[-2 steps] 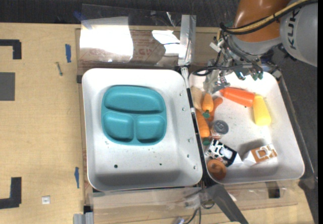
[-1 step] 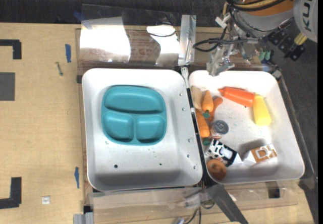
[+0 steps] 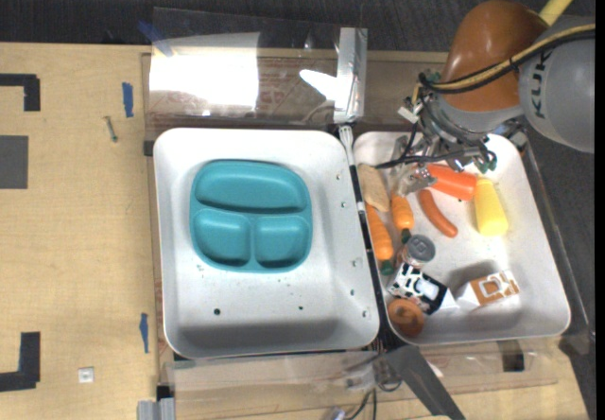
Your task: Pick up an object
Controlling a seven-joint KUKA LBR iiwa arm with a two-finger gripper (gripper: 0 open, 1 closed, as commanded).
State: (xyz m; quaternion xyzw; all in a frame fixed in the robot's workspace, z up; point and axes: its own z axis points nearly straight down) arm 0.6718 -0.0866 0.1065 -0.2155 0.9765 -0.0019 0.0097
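The right white bin [image 3: 539, 262] holds several toy foods. My gripper [image 3: 427, 166] hangs low over its far left corner, under the orange wrist band [image 3: 492, 44]. Just right of the gripper lies an orange pepper-like piece [image 3: 454, 183]. Below that piece lies a red sausage [image 3: 440, 214], with a yellow piece [image 3: 490, 205] to its right. A small carrot [image 3: 403, 212] and a longer carrot [image 3: 380, 235] lie along the bin's left wall. Cables and the wrist hide the gripper's tip.
The left bin [image 3: 312, 305] holds a teal divided plate [image 3: 250, 213]. Nearer the front of the right bin are a grey disc [image 3: 419, 247], a black-and-white toy [image 3: 417, 286], a brown round fruit [image 3: 407, 316] and a white-and-orange block [image 3: 493, 288]. A clear sheet [image 3: 255, 78] stands behind the bins.
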